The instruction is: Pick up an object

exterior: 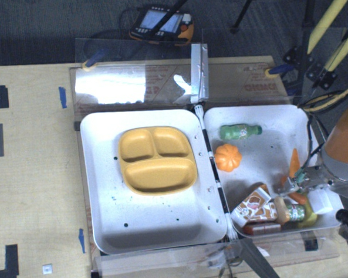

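Arm (345, 145) cropped at right edge

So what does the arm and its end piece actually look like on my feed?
The arm shows a rounded orange band above a grey wrist section. The gripper is a small metallic grey assembly. Black cables run alongside the arm.

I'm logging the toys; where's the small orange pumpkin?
The pumpkin sits in the right bin, near its left wall, just below the green bottle and above the carton.
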`<state>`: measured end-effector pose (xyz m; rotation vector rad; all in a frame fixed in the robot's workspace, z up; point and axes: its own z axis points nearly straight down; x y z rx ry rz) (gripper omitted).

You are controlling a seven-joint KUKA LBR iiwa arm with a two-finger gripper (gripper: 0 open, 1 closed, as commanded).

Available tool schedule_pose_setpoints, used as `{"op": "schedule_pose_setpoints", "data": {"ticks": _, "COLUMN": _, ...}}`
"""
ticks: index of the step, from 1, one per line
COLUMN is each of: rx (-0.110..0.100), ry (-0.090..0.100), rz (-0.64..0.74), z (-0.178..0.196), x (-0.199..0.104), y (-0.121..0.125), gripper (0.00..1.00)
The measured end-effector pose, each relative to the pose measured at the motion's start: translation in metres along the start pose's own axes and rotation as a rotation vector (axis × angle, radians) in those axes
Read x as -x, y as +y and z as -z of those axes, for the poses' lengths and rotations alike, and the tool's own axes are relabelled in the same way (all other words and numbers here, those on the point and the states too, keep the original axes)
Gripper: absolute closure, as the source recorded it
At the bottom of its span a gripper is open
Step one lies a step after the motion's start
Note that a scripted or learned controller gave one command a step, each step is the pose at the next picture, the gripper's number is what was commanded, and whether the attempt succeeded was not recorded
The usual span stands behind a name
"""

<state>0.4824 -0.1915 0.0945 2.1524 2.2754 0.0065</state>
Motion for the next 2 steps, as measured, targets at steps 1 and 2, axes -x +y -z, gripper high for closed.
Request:
{"op": "schedule_pose_setpoints", "data": {"ticks": 1, "rx": -0.012, "ry": 0.003, "rz": -0.138, "z": 0.097, "x": -0.045, "y": 0.019, "gripper": 1.0}}
{"op": "schedule_pose_setpoints", "data": {"ticks": 2, "rx": -0.012, "ry": 0.001, "rz": -0.232, "z": 0.149, "x": -0.019, "y": 0.043, "gripper": 1.0}}
